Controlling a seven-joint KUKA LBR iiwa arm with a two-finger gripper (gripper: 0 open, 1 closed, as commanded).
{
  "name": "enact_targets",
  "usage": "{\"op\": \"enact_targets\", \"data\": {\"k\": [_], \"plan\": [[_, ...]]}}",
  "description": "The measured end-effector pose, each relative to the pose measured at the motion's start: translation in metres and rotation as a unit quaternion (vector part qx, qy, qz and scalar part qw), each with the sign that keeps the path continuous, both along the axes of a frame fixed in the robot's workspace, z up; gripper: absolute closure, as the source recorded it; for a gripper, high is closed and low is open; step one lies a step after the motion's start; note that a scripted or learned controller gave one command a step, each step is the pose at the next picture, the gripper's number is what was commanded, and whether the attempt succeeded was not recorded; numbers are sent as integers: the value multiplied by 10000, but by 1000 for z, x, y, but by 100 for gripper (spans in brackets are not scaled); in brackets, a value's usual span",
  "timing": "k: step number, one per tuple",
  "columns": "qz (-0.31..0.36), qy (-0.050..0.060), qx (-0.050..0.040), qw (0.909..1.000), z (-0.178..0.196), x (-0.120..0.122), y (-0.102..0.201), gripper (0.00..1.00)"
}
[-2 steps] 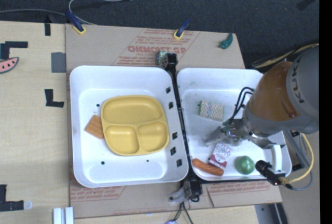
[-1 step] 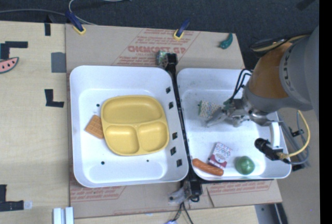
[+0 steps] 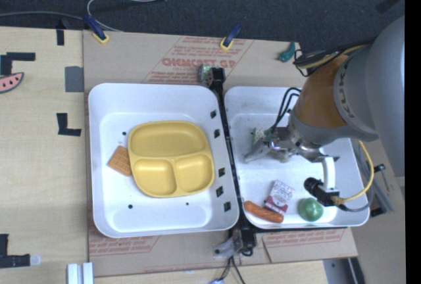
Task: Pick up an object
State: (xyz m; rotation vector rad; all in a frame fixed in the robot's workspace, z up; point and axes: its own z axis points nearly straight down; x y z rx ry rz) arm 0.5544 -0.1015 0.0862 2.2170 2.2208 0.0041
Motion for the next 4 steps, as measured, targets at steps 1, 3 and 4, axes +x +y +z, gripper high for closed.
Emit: {"op": "enact_targets", "data": {"k": [1, 3, 4], "plan": [[-1, -1, -3, 10000, 0, 54, 5, 0], [7, 21, 9, 10000, 114, 31, 109, 100], [0, 26, 5, 10000, 156, -46, 115, 100]]}}
